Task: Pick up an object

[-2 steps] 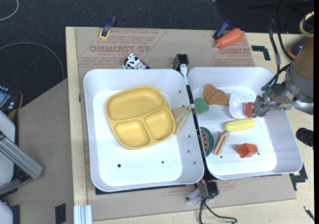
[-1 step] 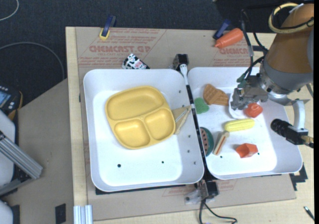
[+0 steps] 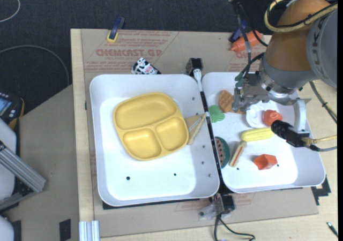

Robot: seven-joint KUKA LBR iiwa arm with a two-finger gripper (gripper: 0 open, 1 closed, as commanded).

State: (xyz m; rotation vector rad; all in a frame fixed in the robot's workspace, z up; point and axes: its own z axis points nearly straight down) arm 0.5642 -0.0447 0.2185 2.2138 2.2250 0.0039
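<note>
The arm reaches over the right bin (image 3: 311, 173), its gripper (image 3: 247, 95) low near that bin's far left corner, just beside a waffle-like brown piece (image 3: 225, 100); whether the jaws are open or closed on anything I cannot tell. Other candidates lie in the same bin: a yellow corn cob (image 3: 257, 135) mid-bin, an orange block (image 3: 265, 162) toward the near edge, a green piece (image 3: 215, 114) against the left wall. The left bin (image 3: 155, 186) carries a yellow divided tray (image 3: 150, 126). To do this well, I judge the descent should centre on one piece, away from the wall, and close only once the piece sits squarely between.
</note>
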